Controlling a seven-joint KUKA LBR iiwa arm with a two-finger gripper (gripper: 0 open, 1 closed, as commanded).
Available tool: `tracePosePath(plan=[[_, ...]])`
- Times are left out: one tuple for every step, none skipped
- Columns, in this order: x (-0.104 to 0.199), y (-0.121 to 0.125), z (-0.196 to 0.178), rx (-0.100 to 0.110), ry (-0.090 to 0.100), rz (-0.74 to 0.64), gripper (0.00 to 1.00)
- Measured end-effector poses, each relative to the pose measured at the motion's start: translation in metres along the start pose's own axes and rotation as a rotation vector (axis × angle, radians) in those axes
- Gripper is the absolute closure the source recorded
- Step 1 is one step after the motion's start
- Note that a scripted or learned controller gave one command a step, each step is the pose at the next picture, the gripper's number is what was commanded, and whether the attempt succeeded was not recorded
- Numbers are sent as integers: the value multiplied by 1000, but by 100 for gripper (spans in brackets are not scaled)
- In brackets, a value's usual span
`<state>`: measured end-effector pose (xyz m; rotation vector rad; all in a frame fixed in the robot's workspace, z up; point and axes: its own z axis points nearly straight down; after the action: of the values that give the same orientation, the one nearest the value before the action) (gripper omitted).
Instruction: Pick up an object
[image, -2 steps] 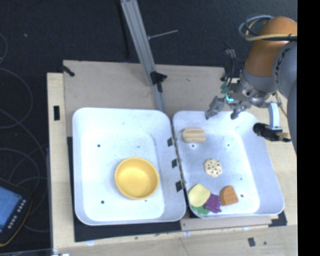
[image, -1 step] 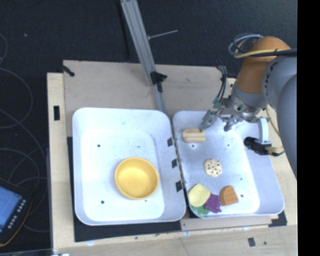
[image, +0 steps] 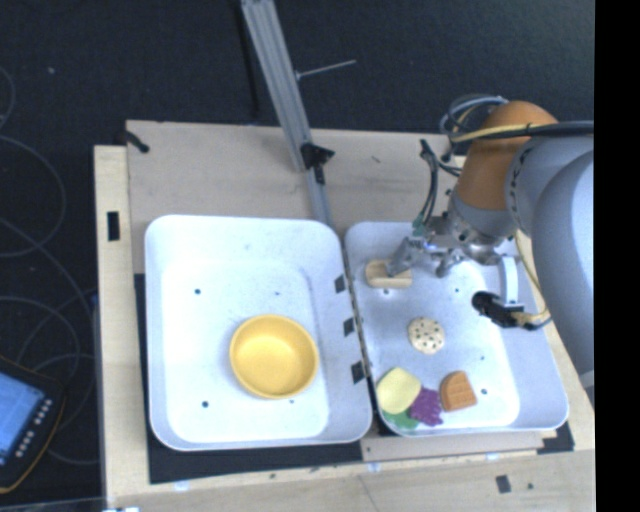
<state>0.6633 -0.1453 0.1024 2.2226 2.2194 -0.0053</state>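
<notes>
Bins (image: 180, 250): two; left, one yellow bowl (image: 273, 355); right, five small items, gripper (image: 425, 252) upper right, finger state indiscernible.

Glossy yellow plastic bowl (image: 273, 355)

A pale wooden bench (image: 230, 175) is sitting on dark floor (image: 60, 90), with thin cables (image: 20, 250) trailing along its left edge (a lit screen (image: 18, 420) is glowing there).
</notes>
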Motion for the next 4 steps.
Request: tracePosePath(plan=[[-1, 2, -15, -7, -1, -1, 100], [-6, 8, -78, -11, 1, -1, 100], [-12, 2, -139, -10, 1, 2, 100], [-13, 2, -102, 0, 0, 4, 100]])
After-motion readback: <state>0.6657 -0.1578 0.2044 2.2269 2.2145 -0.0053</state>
